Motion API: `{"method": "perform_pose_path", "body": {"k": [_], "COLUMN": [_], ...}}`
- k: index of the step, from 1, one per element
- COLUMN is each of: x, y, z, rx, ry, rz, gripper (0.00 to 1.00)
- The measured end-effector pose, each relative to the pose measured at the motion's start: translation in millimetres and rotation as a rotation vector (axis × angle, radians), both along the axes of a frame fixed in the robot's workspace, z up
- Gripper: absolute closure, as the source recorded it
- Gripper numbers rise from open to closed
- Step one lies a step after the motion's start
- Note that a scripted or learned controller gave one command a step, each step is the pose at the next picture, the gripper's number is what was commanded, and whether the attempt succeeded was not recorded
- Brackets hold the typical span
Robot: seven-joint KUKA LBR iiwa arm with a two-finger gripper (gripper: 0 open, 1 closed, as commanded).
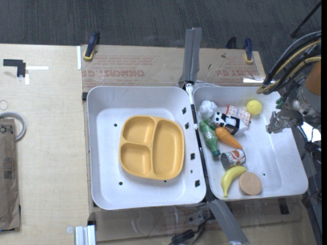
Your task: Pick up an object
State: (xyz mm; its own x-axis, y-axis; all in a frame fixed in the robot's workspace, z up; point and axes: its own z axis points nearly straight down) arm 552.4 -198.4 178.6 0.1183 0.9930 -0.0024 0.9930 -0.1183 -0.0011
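A: Yellow plastic first: a three-part plate [152, 147] lies alone in the left bin [102, 137], flat on the floor of it.

B: And the right bin [286, 162]?

A: Crowded along its left half. A crumpled white wad [207, 107] sits at the top, a green bottle [209, 137] slants down beside the dividing wall, and a carrot [228, 138] lies just right of the bottle. A black-and-white cow toy [225, 121] touches a small red-and-white carton [238, 114]. A yellow ball [254, 106] rests near the back wall.

B: Lower down?

A: A tipped can [233, 158], then a banana [231, 178] touching a round tan disc [250, 184]. These are the things to pick from; they lie close together, several touching.

B: The gripper?

A: The gripper [278, 120] hangs over the right bin's right side, apart from the pile, with the ball nearest. It is dark and small against the cables; whether it is spread or clenched I cannot tell. Nothing is seen in it.

B: Surroundings?

A: Pale wood worktop [46, 137], cardboard [138, 68] behind the bins held by blue clamps [92, 45], dark carpet [127, 9] beyond, and a brown paper bag [9, 172] at the left edge.
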Motion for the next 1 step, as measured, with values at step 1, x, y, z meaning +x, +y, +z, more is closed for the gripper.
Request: {"method": "perform_pose_path", "body": {"k": [1], "x": [80.7], "y": [47.4], "z": [78.5], "rx": [0.000], "ry": [-0.001], "rz": [0.033], "gripper": [1.00]}}
